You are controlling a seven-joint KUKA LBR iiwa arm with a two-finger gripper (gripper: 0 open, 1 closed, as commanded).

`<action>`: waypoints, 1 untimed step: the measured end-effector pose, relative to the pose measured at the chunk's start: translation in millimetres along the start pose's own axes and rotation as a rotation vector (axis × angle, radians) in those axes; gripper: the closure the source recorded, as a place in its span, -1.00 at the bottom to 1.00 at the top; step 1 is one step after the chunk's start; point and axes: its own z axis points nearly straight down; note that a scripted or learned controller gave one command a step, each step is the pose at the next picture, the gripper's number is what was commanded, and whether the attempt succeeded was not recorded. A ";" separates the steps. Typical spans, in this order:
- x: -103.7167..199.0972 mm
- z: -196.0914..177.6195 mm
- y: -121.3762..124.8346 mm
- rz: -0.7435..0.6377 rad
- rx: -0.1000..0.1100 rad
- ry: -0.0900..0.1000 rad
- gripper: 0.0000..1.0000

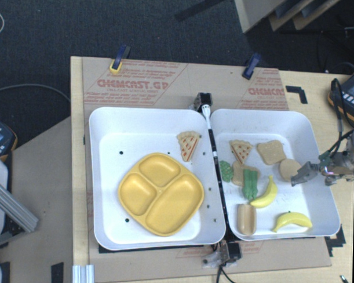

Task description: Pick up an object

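Observation:
The right bin (316, 134) holds several toy foods: a pizza slice (241, 151), a slice of toast (271, 152), a tan round piece (289, 169), broccoli (225, 170), a green vegetable (250, 184), two bananas (267, 194) (292, 220) and a hot dog (246, 219). My gripper (306, 173) reaches in low over the bin's right side, just right of the tan round piece. I see nothing held in it.
The left bin (108, 130) holds a yellow divided plate (160, 194) and a second pizza slice (188, 145). A black divider clip (204, 102) sits between the bins at the back. Cables hang at the bench's right edge (342, 144).

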 end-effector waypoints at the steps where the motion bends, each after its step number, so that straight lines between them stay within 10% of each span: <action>1: 82.9 92.2 18.1 -0.006 0.006 0.005 -1.00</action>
